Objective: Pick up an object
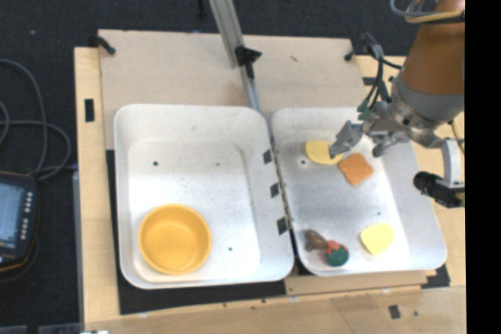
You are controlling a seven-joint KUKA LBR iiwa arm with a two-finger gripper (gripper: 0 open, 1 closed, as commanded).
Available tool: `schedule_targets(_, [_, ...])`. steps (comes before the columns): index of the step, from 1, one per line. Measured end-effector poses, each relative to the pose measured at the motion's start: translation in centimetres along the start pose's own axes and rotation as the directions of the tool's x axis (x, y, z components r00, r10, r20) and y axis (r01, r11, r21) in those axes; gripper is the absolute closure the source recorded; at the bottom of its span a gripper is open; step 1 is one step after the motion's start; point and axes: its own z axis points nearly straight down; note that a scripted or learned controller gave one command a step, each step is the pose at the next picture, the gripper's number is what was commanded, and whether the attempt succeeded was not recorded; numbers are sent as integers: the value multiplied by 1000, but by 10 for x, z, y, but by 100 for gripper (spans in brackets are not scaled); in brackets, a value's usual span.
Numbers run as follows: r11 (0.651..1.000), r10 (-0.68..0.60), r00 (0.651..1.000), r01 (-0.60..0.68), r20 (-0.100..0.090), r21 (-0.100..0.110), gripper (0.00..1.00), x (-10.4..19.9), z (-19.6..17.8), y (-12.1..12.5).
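Note:
My gripper (362, 145) hangs over the upper part of the right bin (415, 203), open, with nothing between its fingers. An orange block (357, 170) lies on the bin floor just below the fingertips. The left finger (343, 143) reaches down beside a flat yellow piece (316, 152). Near the bin's front lies another yellow piece (376, 238). A small brown, green and red toy (328, 247) sits at the front left of the same bin.
The left bin (196, 168) holds a yellow bowl (174, 238) at its front left. A slanted metal pole (227, 19) rises behind the bins. Black clips (275, 188) sit on the rim between the two bins.

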Motion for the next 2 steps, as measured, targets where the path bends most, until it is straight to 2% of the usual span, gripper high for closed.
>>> schedule_targets(1, [1000,1,1000,-1,0,-1,0,0,0,0])
schedule_targets(2, [1000,3,1000,-3,1,5,0,-9,47,-5])
